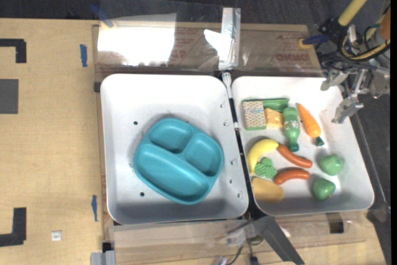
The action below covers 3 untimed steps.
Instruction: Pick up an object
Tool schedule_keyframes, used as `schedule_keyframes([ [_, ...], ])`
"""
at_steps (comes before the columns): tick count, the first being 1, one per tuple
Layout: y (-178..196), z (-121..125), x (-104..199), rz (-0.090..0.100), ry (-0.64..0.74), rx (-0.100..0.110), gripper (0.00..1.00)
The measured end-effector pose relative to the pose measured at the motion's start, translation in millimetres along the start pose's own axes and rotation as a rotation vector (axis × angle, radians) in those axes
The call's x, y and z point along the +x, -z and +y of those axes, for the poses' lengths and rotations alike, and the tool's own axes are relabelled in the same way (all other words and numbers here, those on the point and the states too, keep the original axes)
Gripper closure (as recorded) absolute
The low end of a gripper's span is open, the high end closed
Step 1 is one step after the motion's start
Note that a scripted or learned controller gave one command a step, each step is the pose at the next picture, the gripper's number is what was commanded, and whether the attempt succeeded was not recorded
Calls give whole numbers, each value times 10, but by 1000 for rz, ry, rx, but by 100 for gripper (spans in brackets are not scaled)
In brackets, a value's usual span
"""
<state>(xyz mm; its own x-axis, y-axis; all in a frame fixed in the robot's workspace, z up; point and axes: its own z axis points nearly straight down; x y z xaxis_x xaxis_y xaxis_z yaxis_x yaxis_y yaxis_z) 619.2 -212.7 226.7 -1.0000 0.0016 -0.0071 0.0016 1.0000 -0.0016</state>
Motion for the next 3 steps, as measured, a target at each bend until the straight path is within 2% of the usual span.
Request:
schedule_keyframes([
  [1, -1259, -95, 150, -7, -47, 2, 0],
  [2, -1389, 70, 38, -3, -146, 0, 0],
  [3, -1378, 1004, -103, -4, -156, 0, 0],
])
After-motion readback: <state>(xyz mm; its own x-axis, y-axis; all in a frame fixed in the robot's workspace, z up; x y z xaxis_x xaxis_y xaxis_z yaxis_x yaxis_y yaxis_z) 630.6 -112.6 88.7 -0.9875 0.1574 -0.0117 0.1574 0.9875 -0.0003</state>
